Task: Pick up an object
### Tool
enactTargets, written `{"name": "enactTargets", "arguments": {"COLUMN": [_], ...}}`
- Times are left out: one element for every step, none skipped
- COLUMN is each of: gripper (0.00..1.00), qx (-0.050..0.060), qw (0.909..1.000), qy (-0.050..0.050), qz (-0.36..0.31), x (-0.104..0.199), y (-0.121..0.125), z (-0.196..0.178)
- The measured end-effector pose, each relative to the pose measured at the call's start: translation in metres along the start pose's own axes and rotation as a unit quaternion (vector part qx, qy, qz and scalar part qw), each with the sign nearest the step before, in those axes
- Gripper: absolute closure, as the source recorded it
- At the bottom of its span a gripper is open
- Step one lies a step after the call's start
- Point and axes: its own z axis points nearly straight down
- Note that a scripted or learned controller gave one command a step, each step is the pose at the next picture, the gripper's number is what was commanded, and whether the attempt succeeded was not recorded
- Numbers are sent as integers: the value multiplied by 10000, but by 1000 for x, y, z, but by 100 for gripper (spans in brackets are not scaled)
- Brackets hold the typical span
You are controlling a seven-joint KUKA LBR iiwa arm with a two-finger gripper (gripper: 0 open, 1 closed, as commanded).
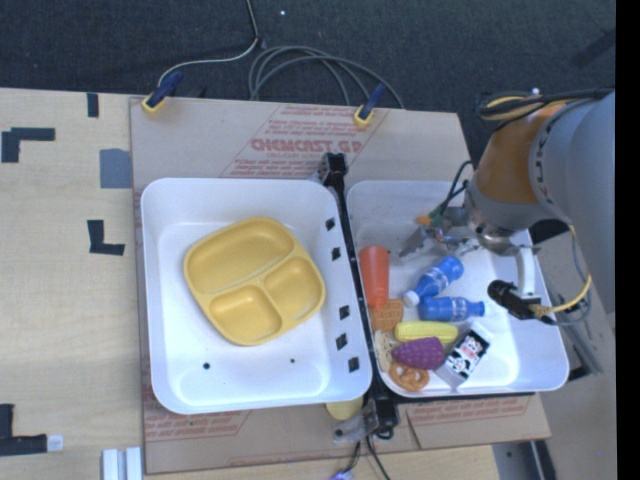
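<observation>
The pincer (432,230) hangs over the right white bin's (540,353) far edge; whether it is released or clenched I cannot tell. Just beside it lies a small blue plastic bottle (434,279), likely light, stiff and slippery; best gripped across its round body.

Arm (530,168) over right bin (540,363) of toys; yellow tray (255,280) in left bin (165,268)
</observation>
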Motion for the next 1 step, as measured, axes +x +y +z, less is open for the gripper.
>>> {"name": "enactTargets", "arguments": {"gripper": [0], "qx": [117], "qw": [9999], "qy": [26], "qz": [20], "x": [25], "y": [60], "z": [-2]}}
